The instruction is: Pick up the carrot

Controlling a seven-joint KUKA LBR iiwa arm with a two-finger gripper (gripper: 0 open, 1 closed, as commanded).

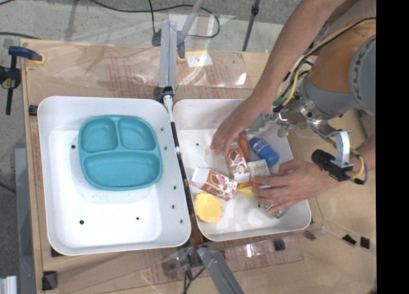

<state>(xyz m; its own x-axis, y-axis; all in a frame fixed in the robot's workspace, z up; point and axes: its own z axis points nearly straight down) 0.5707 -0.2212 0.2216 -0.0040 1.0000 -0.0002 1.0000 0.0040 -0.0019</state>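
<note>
Two human hands reach into the right bin (198, 117) among the toy foods. An orange, elongated piece (243, 140), possibly the carrot, lies under the upper hand (233, 130) and is partly covered by its fingers. Another orange tip (260, 186) peeks out beneath the lower hand (291, 184). I cannot tell which of the two is the carrot. My gripper (280, 120) hangs over the bin's right side, behind the upper forearm, above a blue bottle (263, 151). The arm hides much of it.
The left bin (57, 177) holds a teal divided plate (120, 151). In the right bin lie printed cartons (238, 166) (219, 186), a small white box (259, 169), a yellow round piece (208, 208) and a green item (273, 210). A metal post (167, 56) stands behind the bins.
</note>
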